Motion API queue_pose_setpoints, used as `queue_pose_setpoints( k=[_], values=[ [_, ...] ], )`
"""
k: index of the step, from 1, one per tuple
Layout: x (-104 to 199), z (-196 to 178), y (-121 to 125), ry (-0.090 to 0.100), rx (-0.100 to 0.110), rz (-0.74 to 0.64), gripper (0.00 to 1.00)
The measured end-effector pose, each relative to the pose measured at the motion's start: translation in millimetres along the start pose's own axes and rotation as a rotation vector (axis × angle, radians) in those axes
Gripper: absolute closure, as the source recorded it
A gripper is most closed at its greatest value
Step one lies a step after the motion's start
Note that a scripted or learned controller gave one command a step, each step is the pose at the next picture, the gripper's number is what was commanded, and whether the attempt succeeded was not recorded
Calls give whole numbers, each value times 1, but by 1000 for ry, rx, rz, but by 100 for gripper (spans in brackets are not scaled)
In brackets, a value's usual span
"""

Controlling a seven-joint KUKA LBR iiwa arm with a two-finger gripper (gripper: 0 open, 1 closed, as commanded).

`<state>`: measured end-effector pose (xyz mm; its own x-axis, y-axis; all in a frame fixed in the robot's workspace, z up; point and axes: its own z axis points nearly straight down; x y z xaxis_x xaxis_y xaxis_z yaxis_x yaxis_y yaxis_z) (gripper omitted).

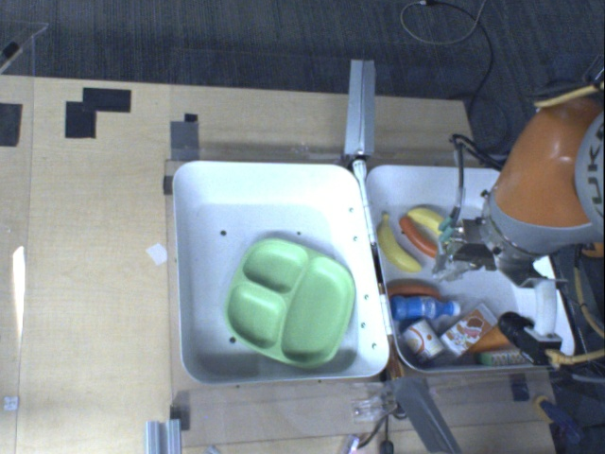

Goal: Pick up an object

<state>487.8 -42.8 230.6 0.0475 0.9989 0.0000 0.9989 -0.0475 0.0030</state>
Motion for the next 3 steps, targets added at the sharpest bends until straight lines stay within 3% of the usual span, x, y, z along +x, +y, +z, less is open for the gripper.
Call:
queue_pose_setpoints(
  k=[1, 2, 3],
  values=[
    [55, -9, 63, 0, 0, 111, 100],
    [94, -74, 116, 0, -1, 378, 100],
    [68, -11, 91, 0, 2, 301, 100]
  ],
)
